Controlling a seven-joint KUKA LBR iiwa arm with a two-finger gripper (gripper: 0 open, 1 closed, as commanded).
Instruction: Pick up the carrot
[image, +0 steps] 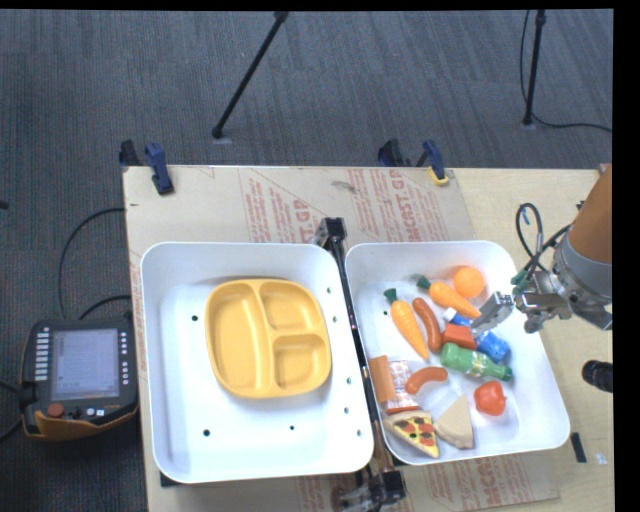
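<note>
1. Carrot (407, 325) in right bin (530, 300), upper-left part, lying flat, green top toward the far-left, orange tip toward the near-right.
2. Second carrot (450, 296) just to the right, angled, green top at upper left, tip near the orange ball (468, 279).
3. Sausage (428, 324) lying just beside the first carrot on its right, roughly parallel.
4. Second sausage (427, 379) curved, nearer the front, below the first carrot's tip.
5. Wrapped packet (385, 383) along the bin's left wall, next to that sausage.
6. Pizza slice (415, 433) and cheese wedge (456, 424) at the front of the bin, side by side.
7. Tomato (490, 397) at front right, green bottle (474, 361) above it, blue item (492, 347) and a small red piece (459, 334) further up.
8. Gripper (494, 310) reaching in from the right, over the blue item and right of the second carrot; well apart from the first carrot.
9. Claw state: cannot tell, tips too small and cluttered to read. Nothing seen pinched.
10. Left bin (170, 300) holding a yellow divided plate (268, 335), three compartments.
11. Both bins on a cardboard-topped bench (300, 195), blue clamps (158, 166) at the far edge.
12. Handheld control pad (80, 375) on the floor at left; stand legs (250, 70) on the carpet behind.
</note>
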